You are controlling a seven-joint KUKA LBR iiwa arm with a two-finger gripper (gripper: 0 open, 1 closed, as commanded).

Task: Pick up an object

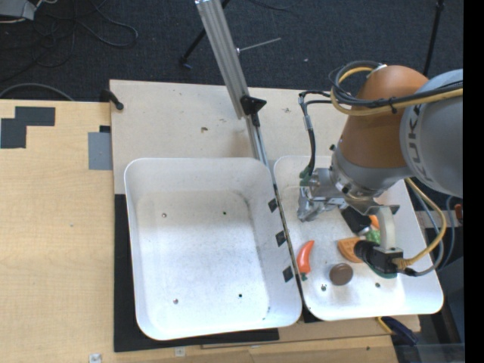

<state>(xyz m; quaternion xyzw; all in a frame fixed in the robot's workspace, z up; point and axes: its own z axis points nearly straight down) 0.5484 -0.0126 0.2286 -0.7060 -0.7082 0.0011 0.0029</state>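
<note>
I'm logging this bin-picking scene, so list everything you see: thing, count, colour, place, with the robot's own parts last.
white bins: 2, white, side by side on the bench; left bin, right bin
red-orange chili-shaped object: 1, red-orange, right bin, by its left wall
brown round object: 1, brown, right bin, near front
orange object: 1, orange, right bin, partly hidden by the arm's hardware
aluminium post: 1, silver, slanting above the divide between bins
bench: 1, light wood, under the bins
arm: 1, grey with orange band, over the right bin
gripper: 1, metallic, low in the right bin
</note>
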